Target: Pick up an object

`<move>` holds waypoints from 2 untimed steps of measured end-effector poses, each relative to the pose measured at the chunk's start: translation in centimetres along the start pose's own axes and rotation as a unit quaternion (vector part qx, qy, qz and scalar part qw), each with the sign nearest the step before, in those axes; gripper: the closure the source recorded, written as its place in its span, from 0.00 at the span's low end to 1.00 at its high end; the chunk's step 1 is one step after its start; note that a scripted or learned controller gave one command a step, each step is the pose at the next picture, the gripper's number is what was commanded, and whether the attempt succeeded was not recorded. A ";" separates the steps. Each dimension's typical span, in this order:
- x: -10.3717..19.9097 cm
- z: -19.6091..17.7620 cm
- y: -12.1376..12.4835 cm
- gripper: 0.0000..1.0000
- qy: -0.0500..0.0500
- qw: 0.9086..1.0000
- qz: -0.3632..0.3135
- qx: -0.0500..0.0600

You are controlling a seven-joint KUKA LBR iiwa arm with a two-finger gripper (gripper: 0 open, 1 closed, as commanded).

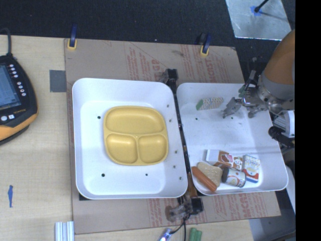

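My gripper (242,109) hangs over the far right part of the right bin (200,134), its two fingers spread apart with nothing between them. A small pale packet with a green end (209,103) lies at the far edge of that bin, to the gripper's left. Along the bin's near edge sits a cluster: a hot dog in a bun (206,176), a dark small can (231,177), and red-and-white packets (249,166). The gripper is well apart from that cluster.
The left bin (90,149) holds a yellow divided plate (135,134). A teach pendant (12,97) rests on the bench at far left. Clamps (204,45) pin the cardboard sheet under the bins. The arm's orange band (281,59) is at the right edge.
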State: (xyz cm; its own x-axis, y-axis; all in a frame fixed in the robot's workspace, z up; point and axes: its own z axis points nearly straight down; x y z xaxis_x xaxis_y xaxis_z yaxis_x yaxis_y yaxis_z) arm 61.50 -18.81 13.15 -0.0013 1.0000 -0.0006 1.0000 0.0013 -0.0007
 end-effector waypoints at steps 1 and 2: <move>6.2 4.0 -5.3 0.00 0.000 1.000 -0.002 0.002; 5.0 4.0 -12.2 0.00 0.000 1.000 -0.003 0.002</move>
State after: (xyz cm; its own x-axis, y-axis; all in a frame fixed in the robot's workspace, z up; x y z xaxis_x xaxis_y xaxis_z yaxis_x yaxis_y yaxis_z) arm 49.27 -13.85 9.14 -0.0067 1.0000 -0.0007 1.0000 0.0067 -0.0039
